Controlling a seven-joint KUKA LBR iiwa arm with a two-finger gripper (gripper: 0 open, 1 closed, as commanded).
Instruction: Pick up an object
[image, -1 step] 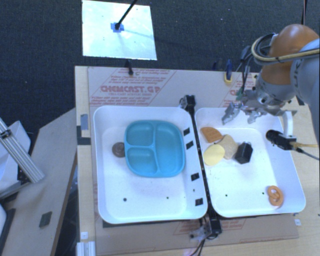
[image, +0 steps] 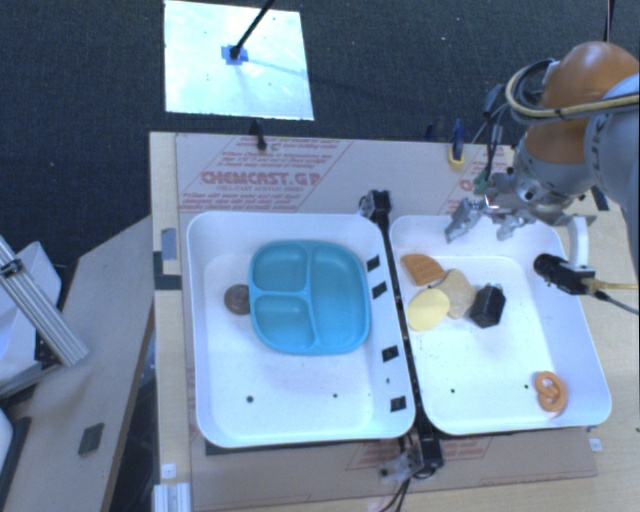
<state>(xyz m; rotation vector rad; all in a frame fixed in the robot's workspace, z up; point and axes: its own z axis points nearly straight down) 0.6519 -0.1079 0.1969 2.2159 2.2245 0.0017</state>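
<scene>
Right bin: orange wedge (image: 422, 268), tan piece (image: 459, 291), yellow disc (image: 428, 310) and black block (image: 487, 305) clustered near divider, touching; orange pretzel (image: 550, 391) alone at near right corner. Left bin: blue divided plate (image: 307, 297), brown disc (image: 237, 299) just beside.

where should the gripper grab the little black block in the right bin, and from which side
Take the black block across its short sides, coming straight down from above. It lies low on the floor of the right bin, its left edge close against the beige piece, so fingers probably fit best on its near and far faces. The gripper hangs over the bin's far rim.
</scene>
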